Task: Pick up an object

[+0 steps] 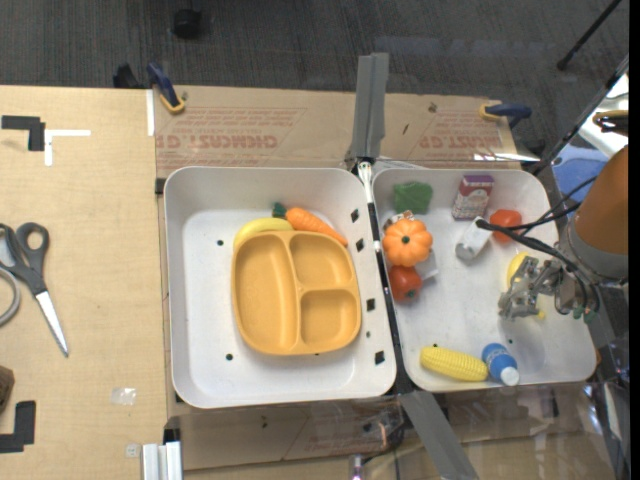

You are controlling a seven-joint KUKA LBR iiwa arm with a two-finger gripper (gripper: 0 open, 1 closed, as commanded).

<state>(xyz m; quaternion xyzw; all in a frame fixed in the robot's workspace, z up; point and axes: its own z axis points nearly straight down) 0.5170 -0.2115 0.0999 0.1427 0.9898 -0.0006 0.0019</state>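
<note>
At the frame's right edge, the gripper (520,298) hangs low over the right bin (455,313), a yellow item (516,266) just above it (whether anything is gripped cannot be told). The corn cob (453,364) lies lower left, long axis roughly left-right.

Cardboard sheet (300,128): mirrored print, approx. "CHEMICAL GUYS".

Around the pumpkin (407,240) my way is crowded, with a tomato (404,282) touching below, a green block (412,196) above and the bin divider (376,268) beside it, while bare floor opens toward the corn (453,363).
</note>
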